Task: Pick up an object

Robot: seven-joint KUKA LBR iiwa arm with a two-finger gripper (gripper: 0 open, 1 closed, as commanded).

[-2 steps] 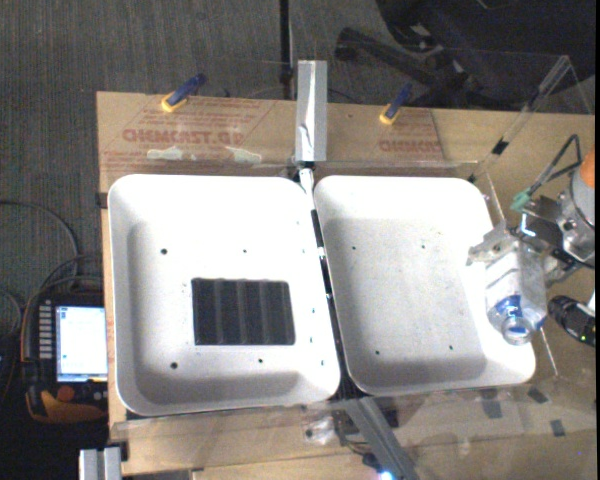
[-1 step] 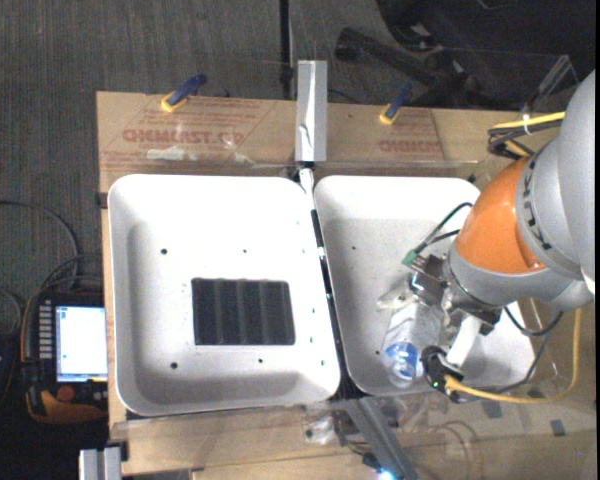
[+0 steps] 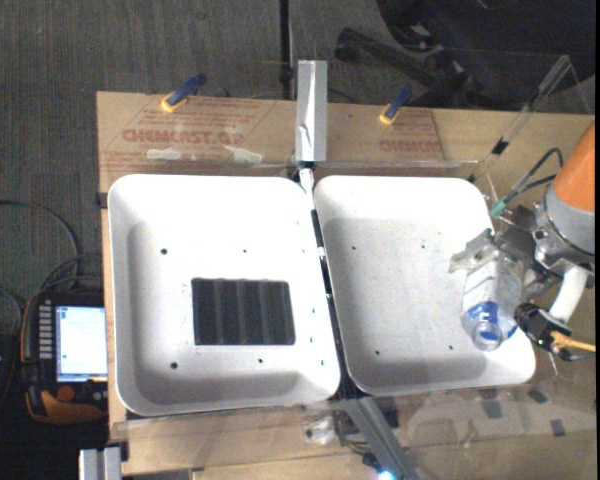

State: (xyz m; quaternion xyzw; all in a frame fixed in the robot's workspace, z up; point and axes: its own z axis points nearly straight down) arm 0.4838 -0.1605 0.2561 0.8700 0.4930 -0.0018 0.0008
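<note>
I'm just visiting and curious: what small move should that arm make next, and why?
Probably lower a little onto the clear plastic bottle with the blue cap and close on it. It lies near the right white bin's right edge, right beside the gripper.

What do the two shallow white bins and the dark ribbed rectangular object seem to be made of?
Two shallow white bins: probably moulded plastic, matte, judging by the rounded corners and soft rims. Dark ribbed rectangular object: black, dull, with parallel ridges; possibly rubber or foam, but the view leaves it open.

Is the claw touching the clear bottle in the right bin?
Cannot tell. In the camera view the claw overlaps the clear bottle at the right bin's right edge; no contact or gap shows plainly.
</note>
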